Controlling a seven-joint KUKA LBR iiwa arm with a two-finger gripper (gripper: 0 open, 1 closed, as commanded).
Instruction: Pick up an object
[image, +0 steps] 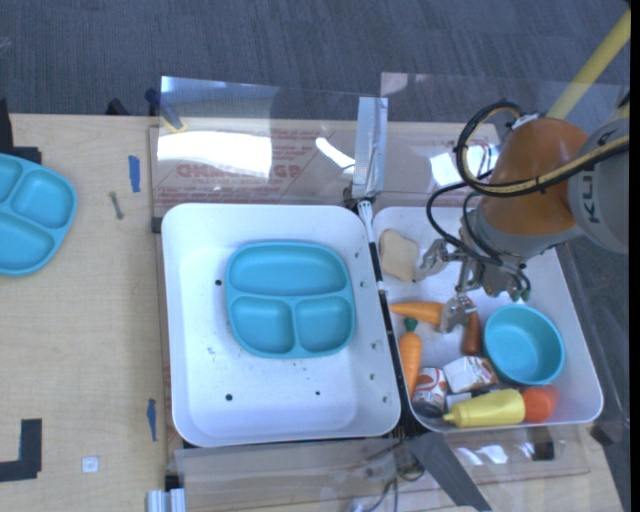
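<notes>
Closest grab looks like the carrot (417, 312) at about 9 o'clock in the right bin (585, 385), just left of the end effector (462, 300). Probably light, stiff plastic, kinda slick, so pinch it across the fat middle. End effector's fingers look spread a bit, holding nothing; blue bowl (522, 345) sits at its 4 o'clock

The right bin (585, 390) is crowded with carrots (412, 355), a blue bowl (522, 344) and a yellow bottle (487, 408).
</notes>
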